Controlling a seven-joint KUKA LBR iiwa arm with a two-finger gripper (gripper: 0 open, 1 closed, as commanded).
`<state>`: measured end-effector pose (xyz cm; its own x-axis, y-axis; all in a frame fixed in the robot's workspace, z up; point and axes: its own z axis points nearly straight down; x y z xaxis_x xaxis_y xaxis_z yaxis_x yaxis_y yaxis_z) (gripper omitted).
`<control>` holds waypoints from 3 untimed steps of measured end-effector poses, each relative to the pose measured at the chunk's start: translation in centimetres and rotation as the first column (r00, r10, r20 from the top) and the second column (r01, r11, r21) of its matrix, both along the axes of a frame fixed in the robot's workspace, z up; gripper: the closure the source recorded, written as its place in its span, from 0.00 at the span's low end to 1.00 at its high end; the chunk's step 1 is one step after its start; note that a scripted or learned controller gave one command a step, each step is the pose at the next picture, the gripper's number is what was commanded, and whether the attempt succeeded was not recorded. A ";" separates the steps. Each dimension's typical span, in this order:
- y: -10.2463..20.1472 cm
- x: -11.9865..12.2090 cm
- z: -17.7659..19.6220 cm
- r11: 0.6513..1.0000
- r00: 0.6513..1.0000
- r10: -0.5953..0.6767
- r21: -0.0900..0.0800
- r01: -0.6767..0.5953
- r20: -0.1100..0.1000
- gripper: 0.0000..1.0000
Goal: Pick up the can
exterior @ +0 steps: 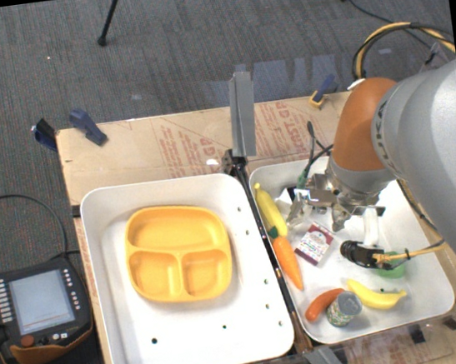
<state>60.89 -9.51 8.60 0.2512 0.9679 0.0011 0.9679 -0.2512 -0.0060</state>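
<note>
The claw (336, 209) hangs low over the back half of the right bin (422, 277), up-frame of the can (344, 309) and well apart from it. Its metal parts blur together under the wrist, so I cannot tell whether it is open or closed, and nothing can be seen gripped in it.

A small white and maroon packet (313, 245) lies between the claw and the can, just below the claw. The can itself sits near the front edge of the right bin, with its top facing the camera. A red-orange piece (321, 303) touches the can's left side and a yellow banana (379, 296) lies just to its right. A green thing (391, 271) is up and right of the can. A carrot (288, 264) lies up and left of it, with a long yellow fruit (267, 207) beyond that.

Far left of the can, the left bin (109, 236) holds a yellow divided tray (179, 251). Both bins rest on the brown worktop (148, 150).
</note>
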 end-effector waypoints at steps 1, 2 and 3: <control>-6.7 2.7 -0.5 0.979 0.979 -0.201 0.003 0.202 -0.036 0.00; -2.2 2.6 -0.2 0.948 0.948 -0.317 -0.019 0.317 -0.026 0.00; -0.4 2.6 -0.2 0.942 0.941 -0.337 -0.021 0.336 -0.024 0.00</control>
